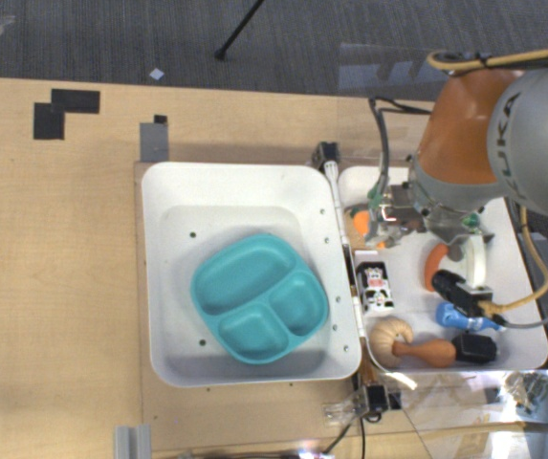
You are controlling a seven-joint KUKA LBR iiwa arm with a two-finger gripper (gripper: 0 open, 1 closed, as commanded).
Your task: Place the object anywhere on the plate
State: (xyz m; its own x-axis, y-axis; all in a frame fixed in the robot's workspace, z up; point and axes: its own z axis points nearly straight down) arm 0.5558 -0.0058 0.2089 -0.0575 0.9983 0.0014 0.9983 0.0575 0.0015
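Hovering over the right bin (513, 256), the claw (417, 220) hides its own state; I cannot tell. The teal plate (259, 297) in the left bin (168, 256) is bare, so placing remains undone, toys (403, 338) unpicked.

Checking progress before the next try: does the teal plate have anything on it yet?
Nothing yet. The teal plate in the left bin shows three bare compartments.
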